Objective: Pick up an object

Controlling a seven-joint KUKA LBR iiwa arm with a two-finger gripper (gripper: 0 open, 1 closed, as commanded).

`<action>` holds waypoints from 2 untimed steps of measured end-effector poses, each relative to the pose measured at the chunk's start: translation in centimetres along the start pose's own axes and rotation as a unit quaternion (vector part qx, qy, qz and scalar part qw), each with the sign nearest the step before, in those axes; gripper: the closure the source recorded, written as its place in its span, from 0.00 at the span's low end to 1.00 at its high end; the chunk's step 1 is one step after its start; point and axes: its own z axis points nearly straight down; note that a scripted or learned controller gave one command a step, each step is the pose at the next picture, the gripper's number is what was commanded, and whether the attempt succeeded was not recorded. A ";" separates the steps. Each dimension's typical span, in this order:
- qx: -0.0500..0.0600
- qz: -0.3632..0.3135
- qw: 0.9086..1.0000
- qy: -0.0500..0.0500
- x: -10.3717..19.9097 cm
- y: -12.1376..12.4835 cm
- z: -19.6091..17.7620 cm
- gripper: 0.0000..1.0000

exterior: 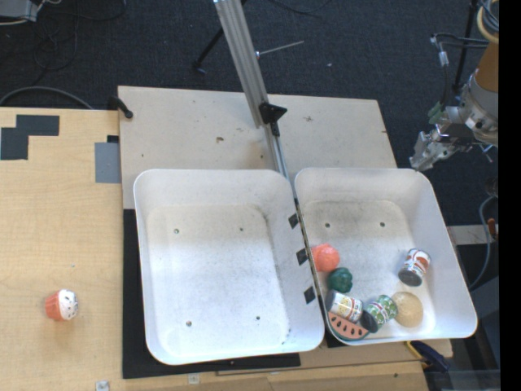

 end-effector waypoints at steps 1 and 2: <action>0.003 0.000 1.000 0.001 4.4 -1.7 1.4 1.00; 0.003 0.000 1.000 0.002 9.5 -2.0 2.1 1.00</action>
